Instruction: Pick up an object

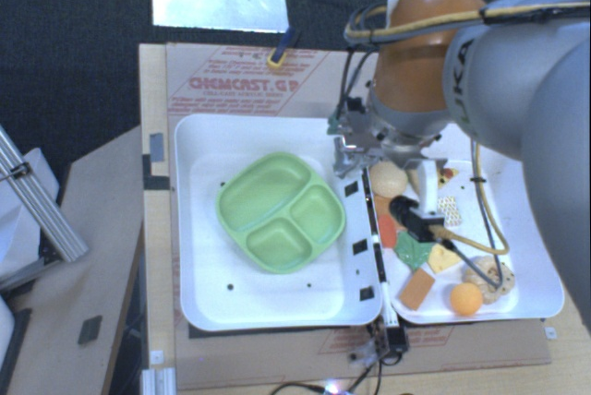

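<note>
The pincer [374, 155] hangs over the right bin [545, 292] at centre right, where small toy foods [417, 288] cluster for picking; spread or pressed together, I cannot tell. A green plate [277, 213] lies in the left bin [199, 292].

Right-hand bin [540, 287] partly beneath arm [522, 70]

Robotics lab: KUKA arm [517, 70], bench [102, 199]

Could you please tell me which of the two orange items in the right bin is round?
The orange ball, a smooth sphere; the orange block beside it is boxy with flat faces.
</note>
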Robot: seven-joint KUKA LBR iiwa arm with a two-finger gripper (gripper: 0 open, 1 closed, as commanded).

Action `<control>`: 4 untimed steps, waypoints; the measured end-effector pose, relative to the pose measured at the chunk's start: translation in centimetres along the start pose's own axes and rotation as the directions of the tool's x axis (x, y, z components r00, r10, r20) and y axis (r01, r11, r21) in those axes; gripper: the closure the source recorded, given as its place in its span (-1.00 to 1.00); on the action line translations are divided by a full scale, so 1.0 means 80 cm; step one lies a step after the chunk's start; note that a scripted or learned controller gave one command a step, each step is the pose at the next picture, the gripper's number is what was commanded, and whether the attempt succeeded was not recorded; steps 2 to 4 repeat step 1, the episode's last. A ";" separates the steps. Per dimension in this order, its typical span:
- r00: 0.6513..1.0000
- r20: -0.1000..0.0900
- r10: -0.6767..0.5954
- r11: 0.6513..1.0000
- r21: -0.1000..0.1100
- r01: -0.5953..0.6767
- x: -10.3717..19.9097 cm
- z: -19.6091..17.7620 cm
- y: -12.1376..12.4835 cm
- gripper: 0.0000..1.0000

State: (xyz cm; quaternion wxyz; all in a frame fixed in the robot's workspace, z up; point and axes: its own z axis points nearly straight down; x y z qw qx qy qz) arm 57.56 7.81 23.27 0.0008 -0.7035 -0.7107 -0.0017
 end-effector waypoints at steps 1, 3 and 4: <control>1.000 0.003 0.005 1.000 0.000 -0.005 -0.004 -0.002 0.003 1.00; 1.000 0.003 0.005 1.000 0.000 -0.005 -0.004 -0.002 0.003 1.00; 1.000 0.003 0.005 1.000 0.000 -0.005 -0.004 -0.002 0.003 1.00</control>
